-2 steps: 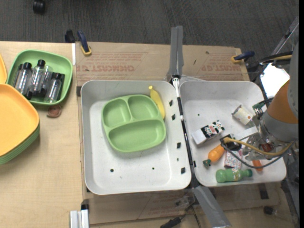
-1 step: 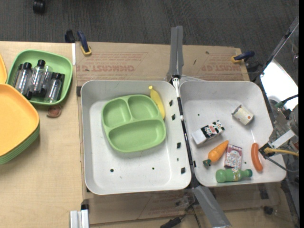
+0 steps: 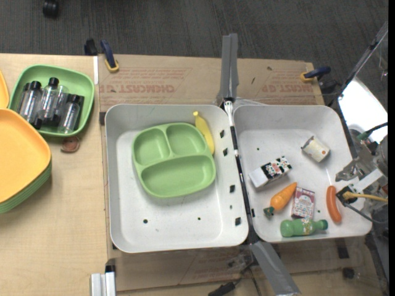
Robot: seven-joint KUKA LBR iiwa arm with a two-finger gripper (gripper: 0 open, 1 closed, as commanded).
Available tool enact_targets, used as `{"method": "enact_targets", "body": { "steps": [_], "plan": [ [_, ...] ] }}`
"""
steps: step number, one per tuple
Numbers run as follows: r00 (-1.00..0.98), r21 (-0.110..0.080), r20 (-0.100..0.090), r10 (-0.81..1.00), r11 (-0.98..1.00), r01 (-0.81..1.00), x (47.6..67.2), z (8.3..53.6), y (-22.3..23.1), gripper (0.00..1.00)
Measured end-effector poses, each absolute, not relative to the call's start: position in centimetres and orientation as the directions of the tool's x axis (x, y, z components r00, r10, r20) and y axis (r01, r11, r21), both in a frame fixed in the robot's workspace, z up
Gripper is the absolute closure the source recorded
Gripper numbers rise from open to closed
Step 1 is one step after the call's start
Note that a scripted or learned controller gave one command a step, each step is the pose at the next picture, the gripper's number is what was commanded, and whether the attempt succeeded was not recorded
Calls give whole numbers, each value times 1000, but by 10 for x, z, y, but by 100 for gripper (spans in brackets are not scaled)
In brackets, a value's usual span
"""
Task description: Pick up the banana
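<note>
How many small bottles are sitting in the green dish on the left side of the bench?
4, as far as the view shows. The bottles lie side by side in the green dish, left of the bins, black caps toward the far rim. Another could be hidden among them.

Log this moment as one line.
gripper: right bin's right edge | banana: left bin, beside green plate | not picked

pincer (image 3: 353, 184) at right edge, low, arm mostly out of view

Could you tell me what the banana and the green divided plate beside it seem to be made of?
Banana: probably moulded plastic, a toy; its yellow is even and faintly glossy, without bruises. Green divided plate: likely matte plastic, one uniform colour with soft, rounded compartment ridges. Neither can be confirmed by look alone.
</note>
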State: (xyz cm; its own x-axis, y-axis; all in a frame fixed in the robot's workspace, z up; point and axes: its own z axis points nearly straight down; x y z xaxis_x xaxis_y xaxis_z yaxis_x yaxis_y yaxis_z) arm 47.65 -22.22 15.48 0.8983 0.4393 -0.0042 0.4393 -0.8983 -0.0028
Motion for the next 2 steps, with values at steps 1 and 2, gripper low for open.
{"method": "enact_targets", "body": {
  "steps": [1,2],
  "plan": [
    [897,-6,-8,442,-897,442,476,162,-222,100],
    [897,-6,-9,442,-897,442,476,162,-222,0]
  ]
}}
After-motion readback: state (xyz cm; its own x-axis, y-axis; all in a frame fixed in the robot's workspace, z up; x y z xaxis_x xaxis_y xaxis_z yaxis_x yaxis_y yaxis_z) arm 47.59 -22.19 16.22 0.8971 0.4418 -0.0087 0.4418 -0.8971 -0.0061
